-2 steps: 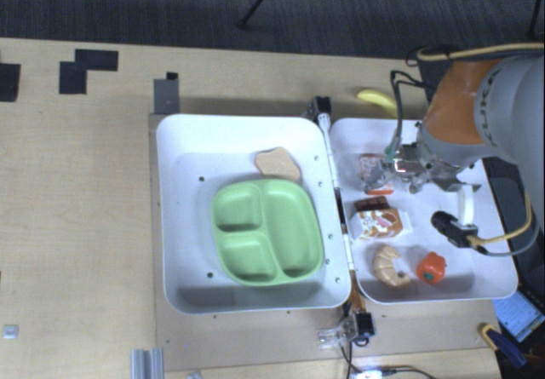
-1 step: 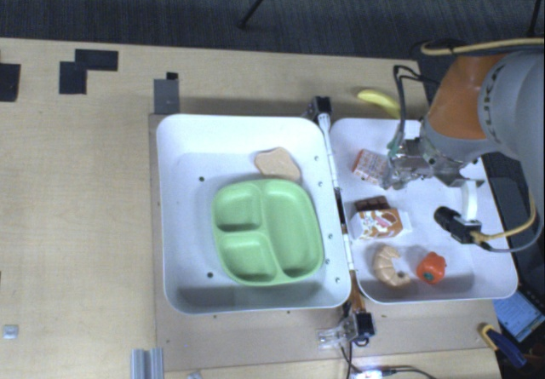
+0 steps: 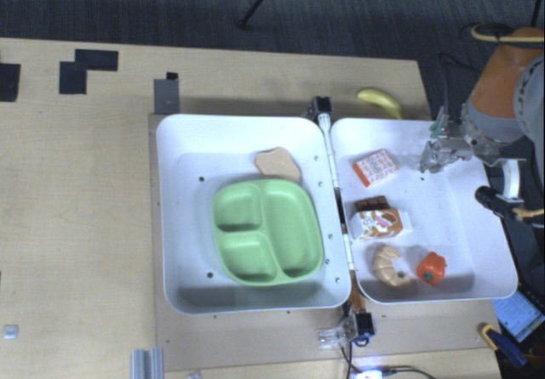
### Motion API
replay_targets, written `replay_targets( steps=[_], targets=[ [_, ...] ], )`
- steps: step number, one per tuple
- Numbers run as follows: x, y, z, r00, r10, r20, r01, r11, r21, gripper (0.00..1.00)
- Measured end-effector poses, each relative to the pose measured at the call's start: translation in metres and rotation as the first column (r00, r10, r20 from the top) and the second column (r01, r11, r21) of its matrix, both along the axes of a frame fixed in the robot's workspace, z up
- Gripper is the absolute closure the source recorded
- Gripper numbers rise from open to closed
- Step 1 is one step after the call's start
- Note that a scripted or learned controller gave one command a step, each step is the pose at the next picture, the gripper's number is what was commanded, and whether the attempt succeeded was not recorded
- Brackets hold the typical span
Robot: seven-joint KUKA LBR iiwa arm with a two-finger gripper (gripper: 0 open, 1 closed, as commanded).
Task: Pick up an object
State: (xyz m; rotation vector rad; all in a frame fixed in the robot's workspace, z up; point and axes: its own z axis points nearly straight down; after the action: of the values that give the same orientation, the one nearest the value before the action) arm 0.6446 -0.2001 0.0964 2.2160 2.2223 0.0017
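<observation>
Pincer (image 3: 436,156) sits over the far right part of the right bin (image 3: 485,237), small and partly blurred; I cannot tell how wide it stands, and nothing shows in its grasp. Nearest to it, just to its left, lies a red-and-white packet (image 3: 375,167). Further toward the near edge and left of the pincer are a brown snack pack (image 3: 377,220), then a croissant (image 3: 391,265), with an orange-red toy (image 3: 432,267) beside the croissant, almost straight below the pincer toward the near wall. Well apart to its left, in the other bin (image 3: 183,224), rest a green divided tray (image 3: 266,231) and a tan slice of bread (image 3: 278,163) touching the tray's far rim. A banana (image 3: 380,100) lies outside the bins, on the bench beyond the pincer's left.

This looks like the approach step: no object is lifted. The next move calls for choosing one target, probably the packet close by, centring over it, and descending squarely enough to close on its edges.
</observation>
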Motion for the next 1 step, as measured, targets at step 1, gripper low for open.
replay_targets(
  steps=[1],
  targets=[
    [0.0256, -0.0057, 0.0724, 1.0, 0.003, 0.004, -0.003, 1.0, 0.0, 1.0]
  ],
)
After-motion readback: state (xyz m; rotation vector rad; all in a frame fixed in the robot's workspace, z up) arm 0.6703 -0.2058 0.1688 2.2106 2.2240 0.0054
